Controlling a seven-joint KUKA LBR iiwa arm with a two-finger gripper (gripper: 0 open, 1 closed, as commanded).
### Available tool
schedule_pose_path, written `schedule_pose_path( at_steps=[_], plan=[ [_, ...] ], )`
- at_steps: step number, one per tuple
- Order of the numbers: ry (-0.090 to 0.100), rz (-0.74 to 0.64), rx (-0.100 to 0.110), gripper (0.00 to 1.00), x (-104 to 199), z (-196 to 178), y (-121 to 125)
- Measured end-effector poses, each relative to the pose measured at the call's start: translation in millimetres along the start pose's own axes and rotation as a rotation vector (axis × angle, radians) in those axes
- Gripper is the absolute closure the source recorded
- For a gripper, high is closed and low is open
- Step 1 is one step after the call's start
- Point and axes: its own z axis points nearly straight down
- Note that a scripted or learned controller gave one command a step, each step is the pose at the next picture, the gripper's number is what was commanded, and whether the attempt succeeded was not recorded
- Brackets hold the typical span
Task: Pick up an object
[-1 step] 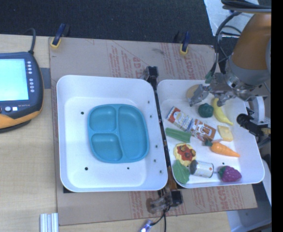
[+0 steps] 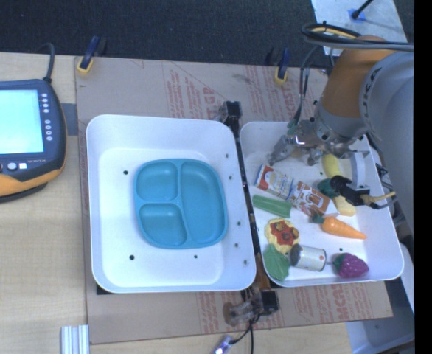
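Gripper (image 2: 298, 144): over right bin (image 2: 390, 268), 12 o'clock end; open/closed can't tell.
Carrot (image 2: 342, 228): right bin, 3 o'clock.
Grapes (image 2: 351, 265): 5 o'clock corner.
Left bin (image 2: 105, 198): blue tray (image 2: 180, 203) at ctr.

The grey arm (image 2: 382, 87), orange-banded above the wrist, enters from three o'clock, its gripper (image 2: 293, 144) angled down toward nine o'clock.
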Motion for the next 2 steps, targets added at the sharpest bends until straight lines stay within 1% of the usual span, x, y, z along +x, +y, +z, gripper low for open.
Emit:
schedule_pose_path(
  at_steps=[1, 2],
  plan=[
    [-0.001, 0.002, -0.003, 0.00, -20.8, -26.7, -64.9],
    [0.001, 0.001, -0.004, 0.00, 10.5, -2.0, 1.3]
  ],
)
